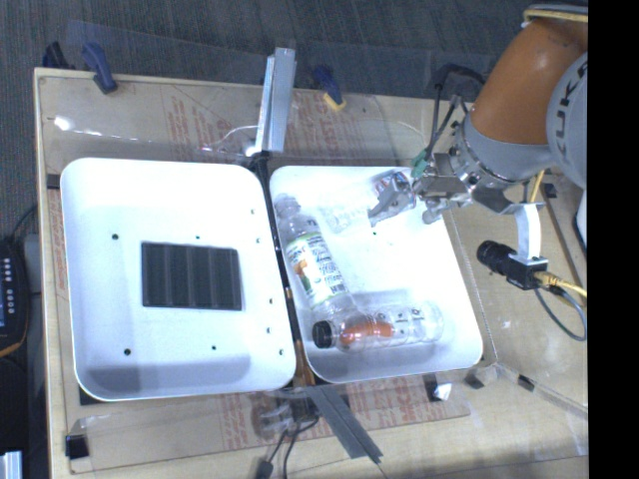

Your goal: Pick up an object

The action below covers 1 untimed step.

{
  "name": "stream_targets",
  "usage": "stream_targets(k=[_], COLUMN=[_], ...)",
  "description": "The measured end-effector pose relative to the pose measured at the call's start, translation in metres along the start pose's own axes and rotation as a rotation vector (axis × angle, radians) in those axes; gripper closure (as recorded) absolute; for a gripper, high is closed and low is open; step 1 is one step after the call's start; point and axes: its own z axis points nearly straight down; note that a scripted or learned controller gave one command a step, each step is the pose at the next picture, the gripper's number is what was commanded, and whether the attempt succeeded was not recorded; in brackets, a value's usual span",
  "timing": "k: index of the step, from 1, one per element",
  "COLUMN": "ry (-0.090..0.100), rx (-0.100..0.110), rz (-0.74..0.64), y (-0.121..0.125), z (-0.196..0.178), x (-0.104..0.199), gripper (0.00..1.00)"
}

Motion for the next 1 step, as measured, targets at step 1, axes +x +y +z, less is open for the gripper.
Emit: stream_targets(k=[1], ry=[0.0], rx=[-0.013], rz=[-0.148], y=[0.0427], z=[0.1397], x=[0.0246], gripper=[0.0])
